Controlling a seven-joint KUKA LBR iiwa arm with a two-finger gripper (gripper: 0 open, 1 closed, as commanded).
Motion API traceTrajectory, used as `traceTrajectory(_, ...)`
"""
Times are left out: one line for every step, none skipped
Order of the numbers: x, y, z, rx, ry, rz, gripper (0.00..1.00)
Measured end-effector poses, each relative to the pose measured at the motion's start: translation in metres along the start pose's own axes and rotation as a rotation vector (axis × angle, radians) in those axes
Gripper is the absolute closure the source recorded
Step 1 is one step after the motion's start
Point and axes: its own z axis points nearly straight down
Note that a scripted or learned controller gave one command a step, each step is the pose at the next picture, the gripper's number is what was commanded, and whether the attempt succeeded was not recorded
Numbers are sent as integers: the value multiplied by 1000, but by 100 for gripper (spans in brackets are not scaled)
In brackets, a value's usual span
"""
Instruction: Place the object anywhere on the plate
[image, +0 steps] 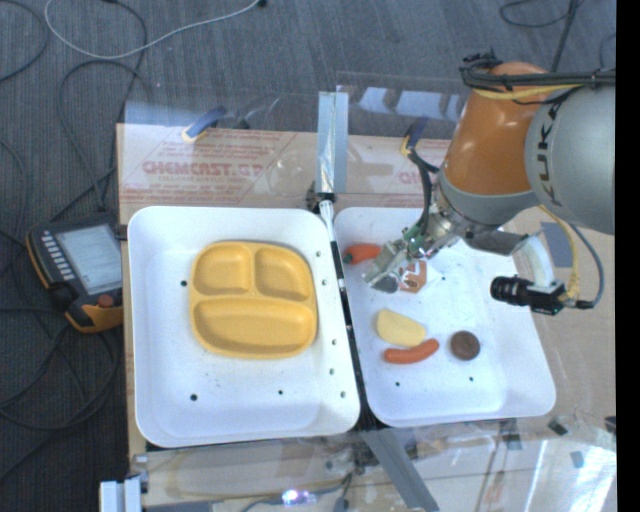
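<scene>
My bench (230, 165) bears two white bins; left bin (160, 400), right bin (500, 395), touching. A clear sheet lies behind them.

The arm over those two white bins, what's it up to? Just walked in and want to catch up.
The arm reaches in from the right, with its claw low over the right bin, close to a carrot. A potato slice, a sausage and a brown cookie lie nearer the front of that bin. The yellow plate sits in the left bin with no food on it yet.
</scene>
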Motion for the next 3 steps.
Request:
traceTrajectory(19,69,39,-6,-5,-41,100)
traceTrajectory(55,114,42,-1,-3,-179,100)
traceTrajectory(55,114,41,-1,-3,-179,0)
